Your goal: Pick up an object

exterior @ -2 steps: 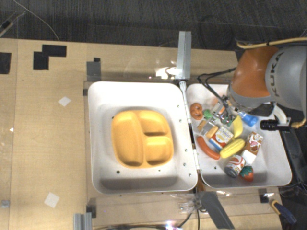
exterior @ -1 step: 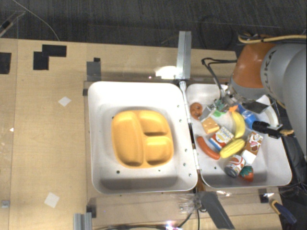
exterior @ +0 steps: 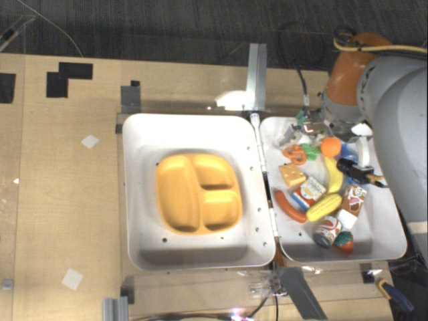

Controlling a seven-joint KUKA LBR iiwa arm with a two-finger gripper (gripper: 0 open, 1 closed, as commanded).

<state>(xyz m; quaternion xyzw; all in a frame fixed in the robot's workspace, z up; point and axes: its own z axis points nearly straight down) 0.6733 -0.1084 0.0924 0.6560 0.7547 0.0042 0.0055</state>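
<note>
The right bin point(exterior: 394, 243) holds a heap of small toys. Among them are an orange ball point(exterior: 330, 146), a yellow banana point(exterior: 332, 179), a red sausage point(exterior: 289, 206), a tan toast piece point(exterior: 292, 174), an orange ring point(exterior: 292, 152) and a small can point(exterior: 328, 231). The grey arm with its orange band point(exterior: 348, 79) reaches in from the right. My gripper point(exterior: 304, 129) is low over the bin's far left corner, just above the orange ring and left of the orange ball. Nothing is seen lifted.
The left bin point(exterior: 137, 179) holds a yellow divided plate point(exterior: 198, 192). A metal post point(exterior: 257, 79) stands behind the wall between the bins. More toys, a white cube point(exterior: 346, 219) and a red-green ball point(exterior: 344, 243), lie near the right bin's front.
</note>
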